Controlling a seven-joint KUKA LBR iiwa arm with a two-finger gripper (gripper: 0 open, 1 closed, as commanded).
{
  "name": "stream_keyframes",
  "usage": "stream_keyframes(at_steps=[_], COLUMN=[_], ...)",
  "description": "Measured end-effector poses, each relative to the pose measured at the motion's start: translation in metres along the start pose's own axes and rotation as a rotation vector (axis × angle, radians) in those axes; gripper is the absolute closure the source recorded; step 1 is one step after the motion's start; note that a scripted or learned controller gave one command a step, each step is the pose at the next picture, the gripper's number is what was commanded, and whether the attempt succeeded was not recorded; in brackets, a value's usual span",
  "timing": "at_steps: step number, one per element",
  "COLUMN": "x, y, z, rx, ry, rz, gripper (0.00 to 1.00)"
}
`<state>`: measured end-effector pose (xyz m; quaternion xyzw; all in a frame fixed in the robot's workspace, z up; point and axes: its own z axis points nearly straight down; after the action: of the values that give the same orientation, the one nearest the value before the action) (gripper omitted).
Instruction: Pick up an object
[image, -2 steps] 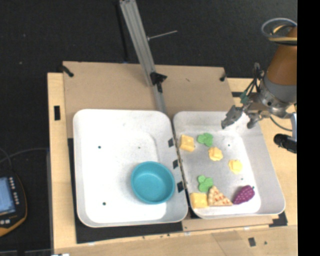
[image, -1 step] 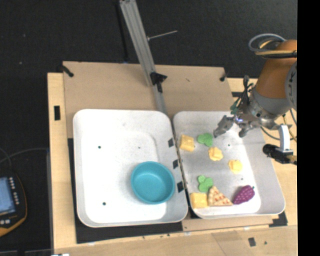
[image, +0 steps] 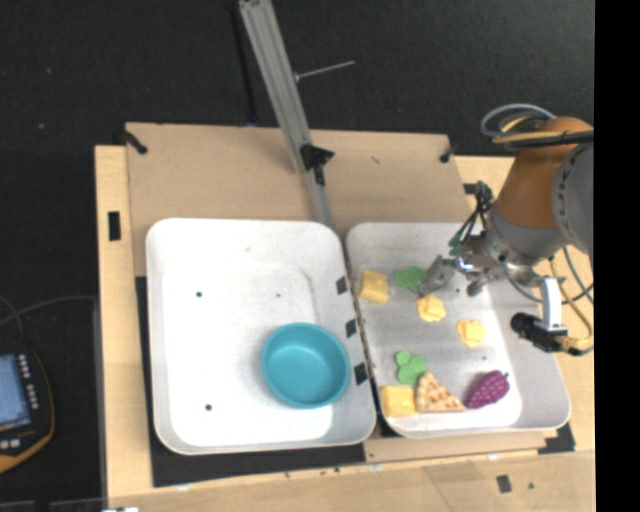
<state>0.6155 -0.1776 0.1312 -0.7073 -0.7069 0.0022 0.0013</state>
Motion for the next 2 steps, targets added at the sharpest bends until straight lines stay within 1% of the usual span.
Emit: stream_keyframes(at_steps=[1,2], x=[-0.001,-0.012], y=[0.003,0.006], z=[-0.015,-0.067], rx=[-0.01,-0.012], ry=[-0.001,-0.001], rz=[0.002,0.001], gripper=[1.0,1.0])
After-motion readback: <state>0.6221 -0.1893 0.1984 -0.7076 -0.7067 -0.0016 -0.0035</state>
